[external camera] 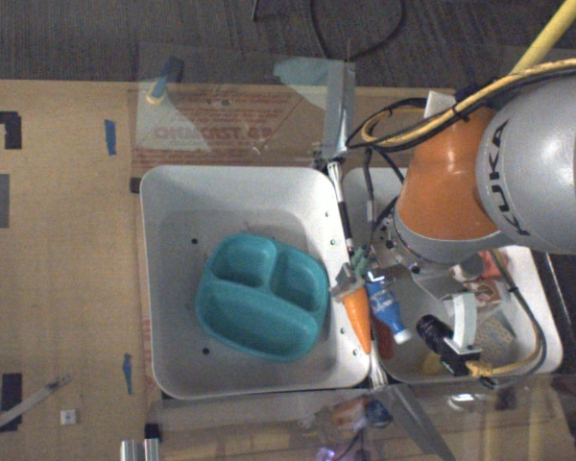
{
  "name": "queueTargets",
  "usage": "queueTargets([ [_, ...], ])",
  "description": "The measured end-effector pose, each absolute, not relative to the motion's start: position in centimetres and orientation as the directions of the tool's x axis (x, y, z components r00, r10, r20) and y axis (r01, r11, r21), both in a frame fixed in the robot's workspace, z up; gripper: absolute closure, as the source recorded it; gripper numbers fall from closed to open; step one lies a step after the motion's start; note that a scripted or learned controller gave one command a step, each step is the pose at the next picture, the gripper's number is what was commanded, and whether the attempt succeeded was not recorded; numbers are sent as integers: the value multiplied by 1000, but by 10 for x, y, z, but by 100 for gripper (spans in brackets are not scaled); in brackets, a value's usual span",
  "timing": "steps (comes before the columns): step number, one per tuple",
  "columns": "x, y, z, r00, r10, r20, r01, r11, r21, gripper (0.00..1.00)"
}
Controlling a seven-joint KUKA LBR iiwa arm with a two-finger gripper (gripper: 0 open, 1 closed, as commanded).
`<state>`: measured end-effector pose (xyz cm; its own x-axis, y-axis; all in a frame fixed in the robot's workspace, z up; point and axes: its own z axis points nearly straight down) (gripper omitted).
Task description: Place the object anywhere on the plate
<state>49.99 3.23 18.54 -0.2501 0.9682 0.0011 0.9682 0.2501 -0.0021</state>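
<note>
At the wall between the two bins, an orange carrot [357, 319] hangs with its tip pointing toward the near side, its green top up against the gripper [353, 275]. The fingers look pinched on that green end, which would explain why it dangles point-down rather than lying flat, though the arm hides much of the grasp. It sits over the left bin's [173, 209] right rim, just right of the teal plate [264, 296], which lies in that bin with its compartments bare. A blue tube [386, 313] lies just beside the carrot in the right bin [547, 334]. I'd judge a short move left remains.
</note>
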Motion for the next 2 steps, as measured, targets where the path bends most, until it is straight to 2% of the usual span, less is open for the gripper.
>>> queueTargets([
  [1,480,30,184,-315,949,2,949,315,-5,100],
  [2,480,29,184,-315,949,2,949,315,-5,0],
])
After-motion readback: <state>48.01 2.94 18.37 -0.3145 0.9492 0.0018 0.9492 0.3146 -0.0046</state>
